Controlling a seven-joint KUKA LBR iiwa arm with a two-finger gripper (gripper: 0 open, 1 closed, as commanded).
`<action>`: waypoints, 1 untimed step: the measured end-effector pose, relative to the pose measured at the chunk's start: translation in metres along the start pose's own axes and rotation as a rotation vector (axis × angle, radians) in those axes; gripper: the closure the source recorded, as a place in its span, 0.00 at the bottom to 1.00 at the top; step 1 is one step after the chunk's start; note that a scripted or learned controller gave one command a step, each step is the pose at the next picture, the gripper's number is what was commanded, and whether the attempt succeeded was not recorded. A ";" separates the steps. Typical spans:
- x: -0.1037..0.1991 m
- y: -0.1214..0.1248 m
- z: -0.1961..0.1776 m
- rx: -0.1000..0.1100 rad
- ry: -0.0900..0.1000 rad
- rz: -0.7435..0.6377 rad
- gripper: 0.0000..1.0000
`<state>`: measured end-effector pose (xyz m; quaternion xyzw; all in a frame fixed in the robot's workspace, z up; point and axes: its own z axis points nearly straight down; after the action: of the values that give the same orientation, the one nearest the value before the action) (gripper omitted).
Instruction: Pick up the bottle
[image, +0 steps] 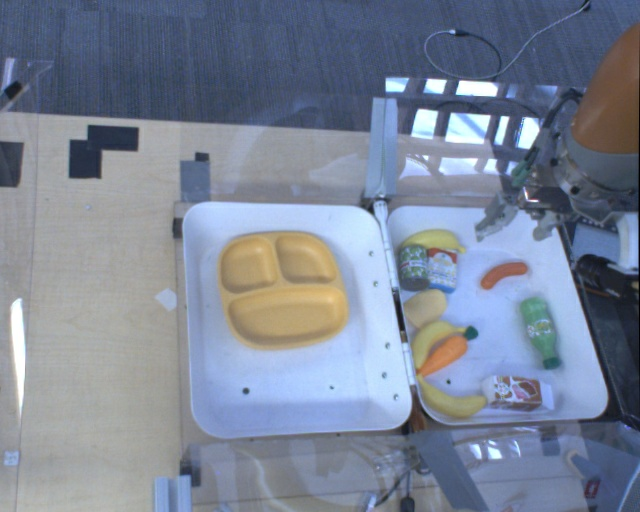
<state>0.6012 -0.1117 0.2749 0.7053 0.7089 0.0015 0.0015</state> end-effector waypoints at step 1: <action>-0.056 -0.035 0.175 -0.006 0.001 -0.043 0.00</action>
<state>0.5670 -0.1677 0.0996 0.6898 0.7240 0.0037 0.0034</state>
